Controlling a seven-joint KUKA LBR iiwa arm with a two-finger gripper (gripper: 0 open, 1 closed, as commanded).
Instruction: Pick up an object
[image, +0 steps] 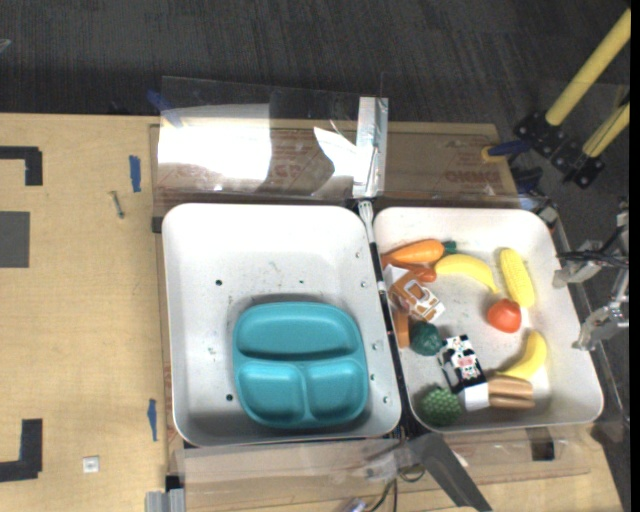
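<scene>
Camera view, my stock check. Left bin (190, 300): one teal divided plate (298, 363) near its front edge, set apart as a likely drop spot. Right bin (575, 400), the picking stock, toy food crowded together: carrot (415, 252) at the back-left corner, banana (468, 268), corn cob (517, 276), tomato (505, 316), hot dog (511, 392) and green broccoli-like piece (440, 404) along the front edge. A printed packet (416, 297) and a black-and-white toy (461, 360) are hard to identify. Pincer state: I cannot tell.
</scene>
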